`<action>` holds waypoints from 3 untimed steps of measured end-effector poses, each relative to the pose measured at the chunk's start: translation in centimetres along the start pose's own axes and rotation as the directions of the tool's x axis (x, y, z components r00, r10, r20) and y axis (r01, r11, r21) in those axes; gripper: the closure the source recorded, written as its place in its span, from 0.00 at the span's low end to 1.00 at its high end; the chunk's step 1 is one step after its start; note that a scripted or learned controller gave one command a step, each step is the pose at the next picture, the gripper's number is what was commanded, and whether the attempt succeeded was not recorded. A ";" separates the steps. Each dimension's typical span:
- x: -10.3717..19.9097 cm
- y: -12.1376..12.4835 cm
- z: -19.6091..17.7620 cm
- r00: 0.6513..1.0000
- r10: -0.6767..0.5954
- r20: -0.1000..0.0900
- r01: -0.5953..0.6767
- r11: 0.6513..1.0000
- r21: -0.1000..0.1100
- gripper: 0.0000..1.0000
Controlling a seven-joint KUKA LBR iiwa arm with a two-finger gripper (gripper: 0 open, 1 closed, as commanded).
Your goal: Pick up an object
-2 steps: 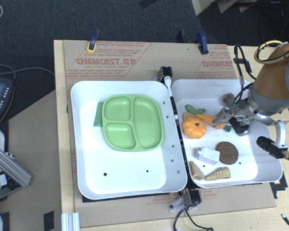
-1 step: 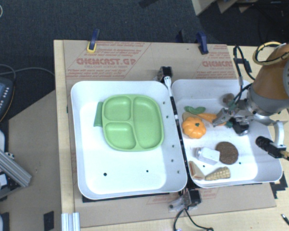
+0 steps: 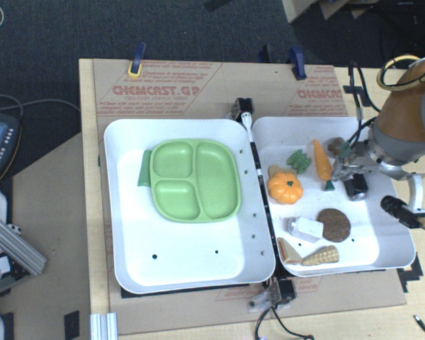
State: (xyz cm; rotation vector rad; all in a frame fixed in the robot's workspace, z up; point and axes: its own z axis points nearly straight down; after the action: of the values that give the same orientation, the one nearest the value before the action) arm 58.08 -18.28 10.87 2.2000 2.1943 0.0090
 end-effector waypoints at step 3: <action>0.5 0.3 -11.7 1.000 -0.003 -0.019 0.004 1.000 0.025 1.00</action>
State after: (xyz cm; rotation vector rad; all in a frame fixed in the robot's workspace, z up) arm 58.05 -17.56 22.56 2.2175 2.2199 0.0024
